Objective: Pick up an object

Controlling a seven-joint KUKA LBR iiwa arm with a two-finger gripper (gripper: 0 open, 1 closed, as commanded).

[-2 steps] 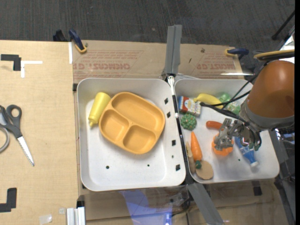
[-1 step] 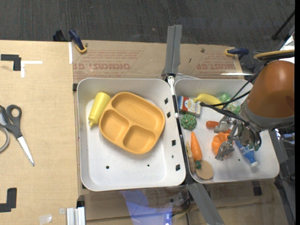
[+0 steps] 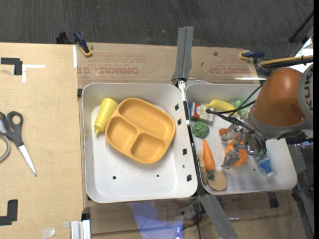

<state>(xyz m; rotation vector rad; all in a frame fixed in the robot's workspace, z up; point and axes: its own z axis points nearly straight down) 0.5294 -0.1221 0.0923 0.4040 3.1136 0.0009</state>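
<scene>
A: Camera view. Left bin (image 3: 99, 183)?
B: Yellow divided tray (image 3: 140, 130), tilted; yellow bottle (image 3: 104, 114) touching its left edge.
A: Right bin (image 3: 279, 180)?
B: Gripper (image 3: 233, 159) low over an orange object (image 3: 238, 156) near mid-bin. Cannot tell how the fingers stand; cables blur them.
A: Around it?
B: Carrot (image 3: 208, 155) left, green ball (image 3: 200, 129) above it, banana (image 3: 222, 105) at back, blue tube (image 3: 265, 165) right. Scissors (image 3: 17, 141) on the table (image 3: 40, 183).
</scene>
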